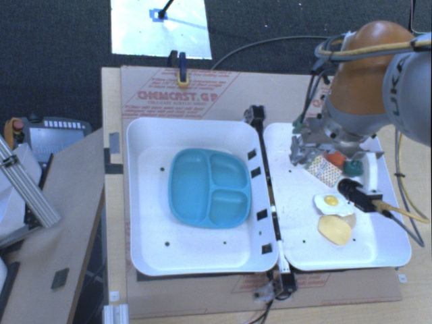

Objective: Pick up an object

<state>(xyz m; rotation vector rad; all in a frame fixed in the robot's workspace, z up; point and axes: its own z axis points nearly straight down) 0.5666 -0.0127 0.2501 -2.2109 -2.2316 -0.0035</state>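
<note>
Speckled wedge (327, 174), right bin (381, 245): it lies just beside the gripper (305, 152), and you cannot tell whether that is parted or closed. Pale, dotted and flat, it is probably light and fairly stiff, so grip across its narrow edges. Outward lie a fried egg (331, 203), a yellow disc (335, 230) and, in the left bin (138, 181), a blue plate (209, 187).

The grey jointed KUKA arm (410, 93), its bulbous orange band (368, 52) arched above the wrist, reaches in across the far right corner of the right-hand shallow white bin (300, 238). Its silver-grey two-finger gripper (305, 150) points downward, low over that bin's far half, near the bin's left wall.
</note>
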